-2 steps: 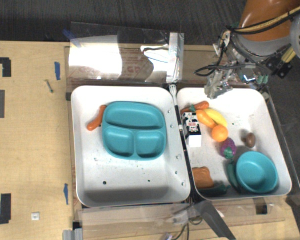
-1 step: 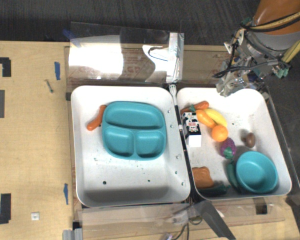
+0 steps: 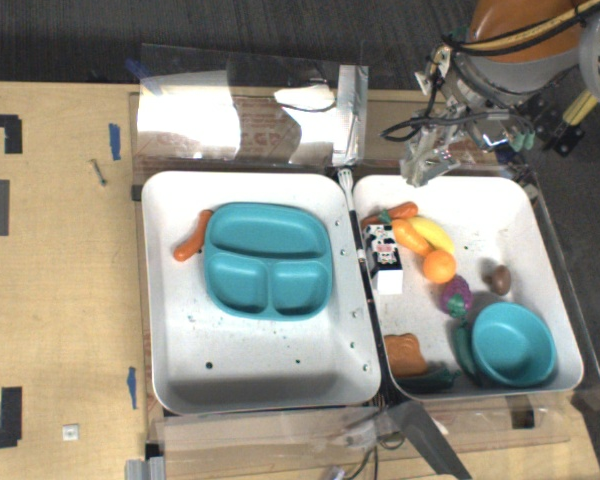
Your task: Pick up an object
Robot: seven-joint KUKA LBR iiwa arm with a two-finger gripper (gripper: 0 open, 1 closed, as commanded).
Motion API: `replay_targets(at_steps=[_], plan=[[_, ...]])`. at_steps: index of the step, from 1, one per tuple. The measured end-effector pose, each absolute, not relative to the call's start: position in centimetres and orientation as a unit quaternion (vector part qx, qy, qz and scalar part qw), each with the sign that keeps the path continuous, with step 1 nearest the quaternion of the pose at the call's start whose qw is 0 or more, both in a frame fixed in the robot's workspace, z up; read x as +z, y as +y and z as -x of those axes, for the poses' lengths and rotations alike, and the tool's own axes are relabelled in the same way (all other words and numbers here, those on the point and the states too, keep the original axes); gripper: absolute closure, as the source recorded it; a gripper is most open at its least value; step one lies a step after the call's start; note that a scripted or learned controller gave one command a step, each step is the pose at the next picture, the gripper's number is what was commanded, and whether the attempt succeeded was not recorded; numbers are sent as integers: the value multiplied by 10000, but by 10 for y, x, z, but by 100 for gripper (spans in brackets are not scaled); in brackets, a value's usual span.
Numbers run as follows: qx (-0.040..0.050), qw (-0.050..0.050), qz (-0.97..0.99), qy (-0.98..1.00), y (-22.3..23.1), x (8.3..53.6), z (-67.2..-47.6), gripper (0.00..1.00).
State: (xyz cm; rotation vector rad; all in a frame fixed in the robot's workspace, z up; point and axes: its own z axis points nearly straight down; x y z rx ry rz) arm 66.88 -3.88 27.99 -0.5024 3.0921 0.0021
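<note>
Two white bins sit side by side. The left bin (image 3: 165,298) holds one teal tray (image 3: 268,259) with three compartments and one orange carrot (image 3: 192,236) lying against the tray's left edge.

The right bin (image 3: 540,238), to the right of the tray, holds the rest: one teal bowl (image 3: 513,342) at its near right corner, one yellow banana (image 3: 426,234), one orange (image 3: 440,266) touching the banana's near end, one purple piece (image 3: 457,295) between the orange and the bowl, one brown lump (image 3: 497,279) just right of that, one brown piece (image 3: 405,353) left of the bowl, and one black-and-white box (image 3: 382,245) with a small white block (image 3: 388,281) by the wall nearest the tray. The box's print is too small to read.

The gripper (image 3: 427,160) hangs over the right bin's far edge, above the banana and apart from it; I cannot tell how its jaws stand, and nothing shows between them.
</note>
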Motion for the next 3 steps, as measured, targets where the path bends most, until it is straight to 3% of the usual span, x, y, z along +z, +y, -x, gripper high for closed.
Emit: replay_targets(at_steps=[1,2,3], plan=[[5,44,1598,9871,-40,280,-669,0],[21,-20,1724,9850,-30,180,-594,0],[5,5,1958,9806,-74,184,-575,0]])
